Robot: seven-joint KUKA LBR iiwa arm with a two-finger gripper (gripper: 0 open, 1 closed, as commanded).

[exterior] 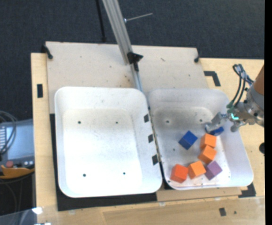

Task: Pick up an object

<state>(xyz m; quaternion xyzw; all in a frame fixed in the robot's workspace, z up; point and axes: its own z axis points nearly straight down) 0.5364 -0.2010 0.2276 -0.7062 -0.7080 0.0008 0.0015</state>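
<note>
White plastic makes up both shallow bins on the bench, seen from the one fixed camera above. No writing or label can be read anywhere; the small screen unit (15, 142) at the left edge is too blurred to make out.

The left bin (65, 102) shows a bare speckled floor. The right bin (173, 100) holds a cluster of blocks toward its near right part: a blue cube (188, 139) sits a little apart, to the left of the rest; an orange block (209, 140) touches another orange cube (208, 153) below it; further toward the near rim lie an orange cube (197, 168), a purple cube (213, 169) just beside it, and a red-orange block (179, 173) at the left end of the row.

The gripper (216, 125) reaches in from the right and hangs over the right bin, just above the upper orange block. A small blue patch shows at its tip, but whether that is an object or part of the tool cannot be told, and whether it is parted or closed cannot be told either. The arm (255, 97) is cut off at the right. A slanted metal pole (119, 29) crosses the far bench.
</note>
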